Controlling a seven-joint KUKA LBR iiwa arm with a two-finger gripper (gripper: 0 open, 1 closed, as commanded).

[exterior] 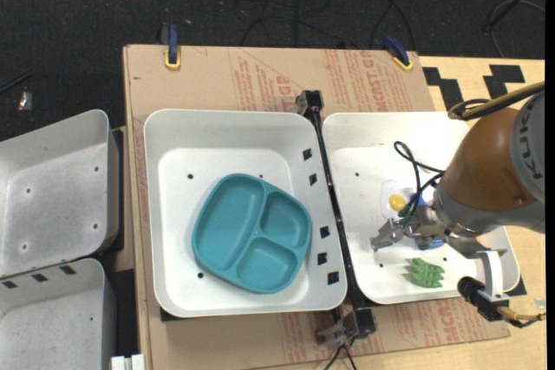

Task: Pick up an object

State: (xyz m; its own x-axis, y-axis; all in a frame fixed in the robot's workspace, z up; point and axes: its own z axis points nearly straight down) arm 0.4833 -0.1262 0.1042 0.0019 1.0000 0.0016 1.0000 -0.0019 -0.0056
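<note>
Illumination even and fairly bright over the bench, apparently from overhead; the dark floor beyond it is dim, with only specks and cables picked out. The two white bins [230, 130] run near overexposure, with little surface detail on their walls. Soft shadow lies under the arm [494, 173], on the bin floor around the gripper [390, 236]. A mild sheen shows on the teal tray [251, 231], well left of the gripper. Focus is moderate; fine parts at the gripper look soft and slightly noisy.
</note>
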